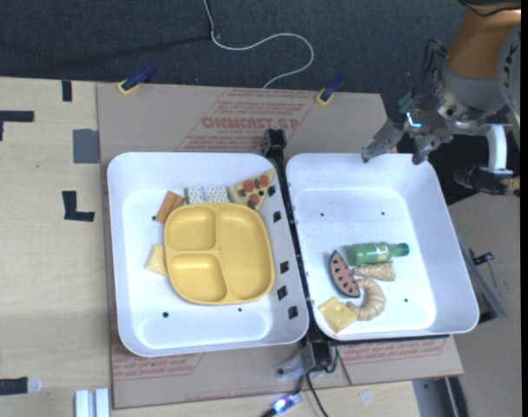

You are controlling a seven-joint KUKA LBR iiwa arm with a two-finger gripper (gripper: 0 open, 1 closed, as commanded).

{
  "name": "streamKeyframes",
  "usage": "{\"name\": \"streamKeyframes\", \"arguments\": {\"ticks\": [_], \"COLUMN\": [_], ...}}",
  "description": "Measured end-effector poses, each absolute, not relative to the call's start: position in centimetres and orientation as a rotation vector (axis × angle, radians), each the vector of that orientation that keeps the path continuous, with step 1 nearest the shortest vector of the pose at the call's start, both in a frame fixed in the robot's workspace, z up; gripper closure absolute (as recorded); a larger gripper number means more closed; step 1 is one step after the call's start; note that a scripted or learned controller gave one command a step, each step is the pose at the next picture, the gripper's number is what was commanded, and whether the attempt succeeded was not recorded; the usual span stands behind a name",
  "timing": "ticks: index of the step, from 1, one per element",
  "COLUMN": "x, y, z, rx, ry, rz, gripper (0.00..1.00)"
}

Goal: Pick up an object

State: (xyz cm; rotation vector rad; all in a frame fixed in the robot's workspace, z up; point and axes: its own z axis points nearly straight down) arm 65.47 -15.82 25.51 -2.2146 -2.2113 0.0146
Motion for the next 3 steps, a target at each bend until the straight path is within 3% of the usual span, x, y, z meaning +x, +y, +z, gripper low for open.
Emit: {"name": "streamKeyframes", "arguments": {"ticks": [1,3], "x": [65.7,64.7], "y": [-15.8,-15.2], "z": [26.4,16.9], "rx": [-2.22,-2.217], "ry": [-2.223,-2.22], "rz": [0.002,0.008], "gripper": [0.0,0.0]}}
